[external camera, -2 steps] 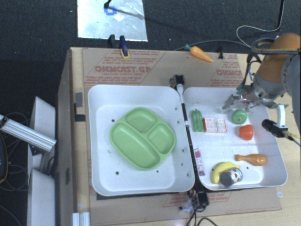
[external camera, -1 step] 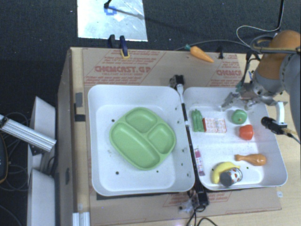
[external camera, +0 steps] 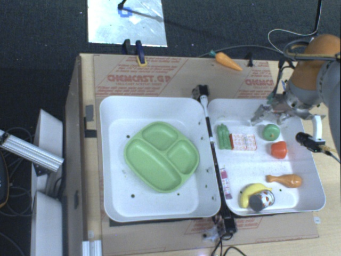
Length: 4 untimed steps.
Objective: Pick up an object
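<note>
1 fixed camera looks down aslant, seemingly from the front, on 2 bins.

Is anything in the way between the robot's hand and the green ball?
Nothing visible. The gripper hangs just above the green ball in the right bin; the red ball sits on the far side.

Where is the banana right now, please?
The banana lies in the right bin, near its front edge, touching a grey ball, with the orange drumstick to its right.

Green apple in right bin; beside red tomato.
</note>
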### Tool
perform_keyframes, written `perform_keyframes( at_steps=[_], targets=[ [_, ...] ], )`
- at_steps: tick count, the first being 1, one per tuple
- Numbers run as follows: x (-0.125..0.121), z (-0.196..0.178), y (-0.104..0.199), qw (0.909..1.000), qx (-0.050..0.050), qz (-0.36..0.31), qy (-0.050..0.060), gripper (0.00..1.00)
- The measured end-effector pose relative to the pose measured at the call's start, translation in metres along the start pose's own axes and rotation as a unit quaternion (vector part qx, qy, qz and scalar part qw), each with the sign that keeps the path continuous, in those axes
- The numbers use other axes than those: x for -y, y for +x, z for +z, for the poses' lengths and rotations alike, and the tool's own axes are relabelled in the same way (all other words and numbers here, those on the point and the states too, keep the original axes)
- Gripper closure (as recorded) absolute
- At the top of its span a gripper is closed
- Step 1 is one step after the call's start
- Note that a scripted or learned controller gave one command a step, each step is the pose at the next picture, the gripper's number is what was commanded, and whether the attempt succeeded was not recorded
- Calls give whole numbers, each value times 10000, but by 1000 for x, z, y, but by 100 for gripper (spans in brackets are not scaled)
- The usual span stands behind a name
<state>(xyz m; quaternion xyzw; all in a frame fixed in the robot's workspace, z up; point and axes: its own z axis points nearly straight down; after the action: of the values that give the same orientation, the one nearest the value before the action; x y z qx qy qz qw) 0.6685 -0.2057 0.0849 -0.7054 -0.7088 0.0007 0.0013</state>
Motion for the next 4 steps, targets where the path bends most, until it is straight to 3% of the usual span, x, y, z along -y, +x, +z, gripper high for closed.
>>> perform_keyframes(
  at_steps=[4],
  targets=[
    [0,0,0,10000,1,-1,0,0]
  ],
)
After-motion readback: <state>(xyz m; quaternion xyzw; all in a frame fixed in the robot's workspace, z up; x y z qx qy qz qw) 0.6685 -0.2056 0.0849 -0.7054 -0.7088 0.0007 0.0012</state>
